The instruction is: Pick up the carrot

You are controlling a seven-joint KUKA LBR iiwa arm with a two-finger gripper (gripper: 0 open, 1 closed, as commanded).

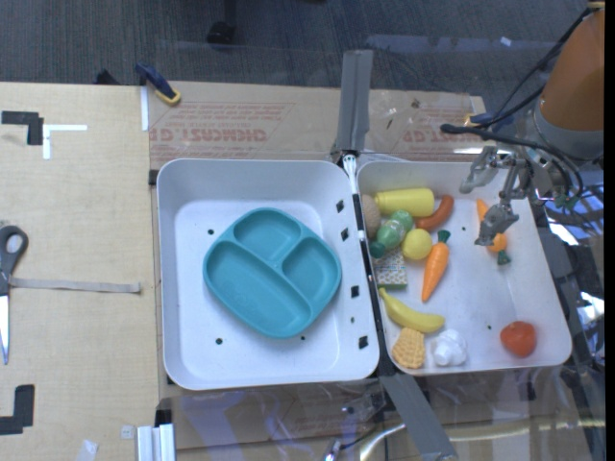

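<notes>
The carrot (434,271) is orange with a green top and lies tip-down in the middle of the right bin (480,301), among other toy foods. My gripper (496,222) hangs over the bin's upper right part, about a carrot's length to the right of the carrot and apart from it. A second small orange piece with a green end (497,244) lies directly under the gripper and is partly hidden by it. I cannot see whether that piece is held.
Around the carrot lie a yellow corn cob (405,201), a red chili (435,213), a green vegetable (392,230), a lemon (416,245) and a banana (411,313). A tomato (518,338) sits at the lower right. The left bin holds a teal divided plate (273,272).
</notes>
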